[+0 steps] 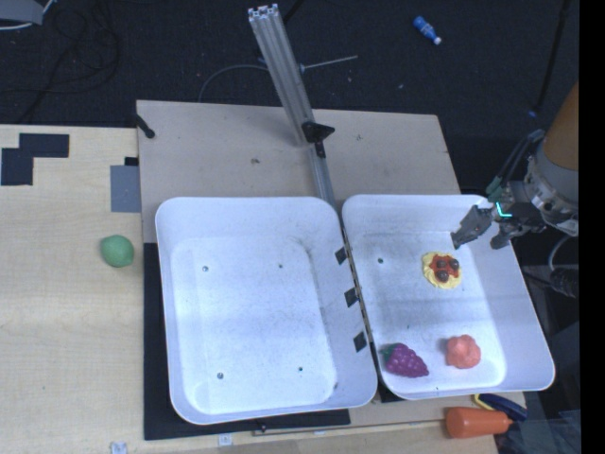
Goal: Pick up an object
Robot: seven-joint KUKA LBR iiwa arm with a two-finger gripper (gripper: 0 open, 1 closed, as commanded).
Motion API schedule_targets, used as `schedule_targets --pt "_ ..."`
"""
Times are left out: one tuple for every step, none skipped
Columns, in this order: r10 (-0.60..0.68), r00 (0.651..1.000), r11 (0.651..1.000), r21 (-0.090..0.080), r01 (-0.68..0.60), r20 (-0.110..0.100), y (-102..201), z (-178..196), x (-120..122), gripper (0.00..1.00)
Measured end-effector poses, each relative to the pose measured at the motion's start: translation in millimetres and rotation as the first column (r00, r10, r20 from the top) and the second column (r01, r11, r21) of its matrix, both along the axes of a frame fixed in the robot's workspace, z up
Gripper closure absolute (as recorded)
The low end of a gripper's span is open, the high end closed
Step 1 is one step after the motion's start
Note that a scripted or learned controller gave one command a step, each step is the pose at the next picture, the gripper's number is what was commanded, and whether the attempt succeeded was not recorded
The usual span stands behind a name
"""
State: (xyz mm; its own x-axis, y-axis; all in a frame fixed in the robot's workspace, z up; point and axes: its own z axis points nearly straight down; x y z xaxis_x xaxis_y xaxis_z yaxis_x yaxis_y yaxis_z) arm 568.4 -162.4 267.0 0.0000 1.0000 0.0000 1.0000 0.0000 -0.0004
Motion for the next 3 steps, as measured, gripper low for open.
schedule_targets --pt "0.0 1.0 1.0 0.0 0.0 0.0 0 0 0 0.0" --pt "0.001 1.0 1.0 0.001 -0.001 -0.005 3 -63 -1 0.0" --pt "0.001 1.0 1.0 0.001 -0.001 -0.004 3 -106 -6 0.0"
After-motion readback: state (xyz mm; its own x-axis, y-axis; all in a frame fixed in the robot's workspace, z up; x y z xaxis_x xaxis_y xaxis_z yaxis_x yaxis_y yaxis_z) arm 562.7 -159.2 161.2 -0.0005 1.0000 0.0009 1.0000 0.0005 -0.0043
